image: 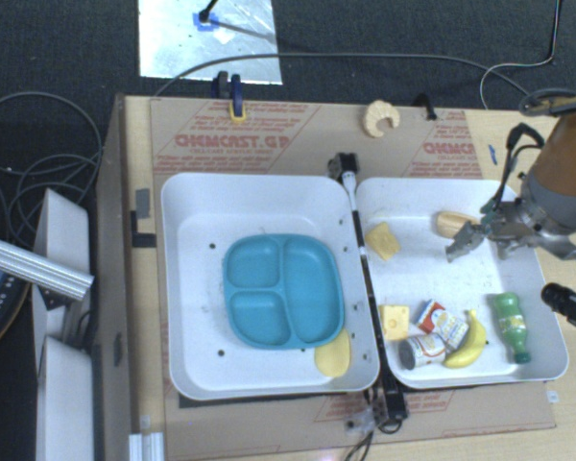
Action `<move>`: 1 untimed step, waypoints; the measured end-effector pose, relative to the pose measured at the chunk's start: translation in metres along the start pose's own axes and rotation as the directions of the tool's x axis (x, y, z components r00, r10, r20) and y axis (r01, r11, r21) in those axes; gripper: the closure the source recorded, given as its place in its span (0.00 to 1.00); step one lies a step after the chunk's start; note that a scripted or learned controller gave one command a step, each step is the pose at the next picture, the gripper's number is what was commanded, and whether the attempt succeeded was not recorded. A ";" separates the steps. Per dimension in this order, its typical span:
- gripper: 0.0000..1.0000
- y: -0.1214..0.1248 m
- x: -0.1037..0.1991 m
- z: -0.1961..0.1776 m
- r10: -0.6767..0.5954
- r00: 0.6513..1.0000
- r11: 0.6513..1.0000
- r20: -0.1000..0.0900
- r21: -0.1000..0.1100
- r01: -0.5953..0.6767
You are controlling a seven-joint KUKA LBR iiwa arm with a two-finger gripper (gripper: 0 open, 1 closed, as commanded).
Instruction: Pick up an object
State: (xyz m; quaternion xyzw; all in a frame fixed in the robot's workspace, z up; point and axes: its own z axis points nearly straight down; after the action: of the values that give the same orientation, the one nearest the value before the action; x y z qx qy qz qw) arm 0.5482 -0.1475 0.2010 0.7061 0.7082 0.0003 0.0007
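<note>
Seemingly tool (472, 238) low over right bin (557, 353).

Scattered over the right bin (557, 353): a yellow banana (468, 342) curving along the front, touching a small can (416, 350) lying on its side; a red-and-white packet (440, 319) just behind; a green bottle (510, 327) lying flat near the right wall; two yellow wedges (383, 241) (395, 321) by the divider; a tan roll (453, 223) at the back.
</note>
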 end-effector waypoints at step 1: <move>0.00 0.052 0.010 0.050 -0.002 1.000 1.000 -0.001 0.002 0.002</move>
State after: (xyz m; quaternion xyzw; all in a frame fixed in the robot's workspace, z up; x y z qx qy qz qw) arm 0.5999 -0.1373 0.1512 0.7054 0.7088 0.0000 -0.0001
